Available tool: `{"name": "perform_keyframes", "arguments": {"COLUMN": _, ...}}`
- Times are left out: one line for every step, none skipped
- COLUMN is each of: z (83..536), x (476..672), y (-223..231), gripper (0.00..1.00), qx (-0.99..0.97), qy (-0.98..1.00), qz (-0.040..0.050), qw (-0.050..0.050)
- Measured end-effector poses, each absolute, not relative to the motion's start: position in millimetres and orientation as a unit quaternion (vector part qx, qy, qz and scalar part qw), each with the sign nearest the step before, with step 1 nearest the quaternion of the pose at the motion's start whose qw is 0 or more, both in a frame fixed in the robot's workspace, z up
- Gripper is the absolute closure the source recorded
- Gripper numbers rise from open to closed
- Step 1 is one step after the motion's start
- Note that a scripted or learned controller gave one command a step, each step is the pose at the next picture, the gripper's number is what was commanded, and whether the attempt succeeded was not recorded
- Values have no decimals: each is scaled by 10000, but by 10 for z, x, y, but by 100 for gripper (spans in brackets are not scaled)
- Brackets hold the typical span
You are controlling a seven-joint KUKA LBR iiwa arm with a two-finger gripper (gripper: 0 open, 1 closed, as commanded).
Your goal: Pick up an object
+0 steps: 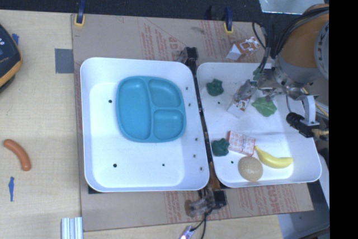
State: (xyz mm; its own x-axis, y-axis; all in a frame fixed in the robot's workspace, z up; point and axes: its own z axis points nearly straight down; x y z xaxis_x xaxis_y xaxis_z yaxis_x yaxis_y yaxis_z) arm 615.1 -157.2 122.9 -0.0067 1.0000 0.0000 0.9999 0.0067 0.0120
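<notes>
We found the pincer (244, 99) low in the right bin (305, 173) beside a green piece (264, 107), finger state indeterminate; recommended centring over obj. before closing.

The right bin (302, 176) holds the loose objects: a dark green lump (215, 87) near its top-left corner, a lighter green leafy piece (264, 106) just beside the gripper (244, 99), and a small pale packet (235, 109) under the gripper tip. Toward the front lie a 2nd dark green lump (220, 146), touching a flat red-and-white packet (241, 143), w/ a yellow banana (272, 159) on its side and a round tan ball (250, 168) just beside it. The left bin (98, 170) holds a blue 3-compartment plate (150, 108), lying flat.
</notes>
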Motion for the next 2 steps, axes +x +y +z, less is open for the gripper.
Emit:
{"name": "perform_keyframes", "arguments": {"z": 1076, "x": 5991, "y": -1317, "gripper": 0, "qx": 7062, "qy": 7079, "qz": 51, "qw": 88}}
{"name": "perform_keyframes", "arguments": {"z": 1206, "x": 6009, "y": -1313, "gripper": 100, "qx": 7048, "qy": 7093, "qz": 69, "qw": 99}}
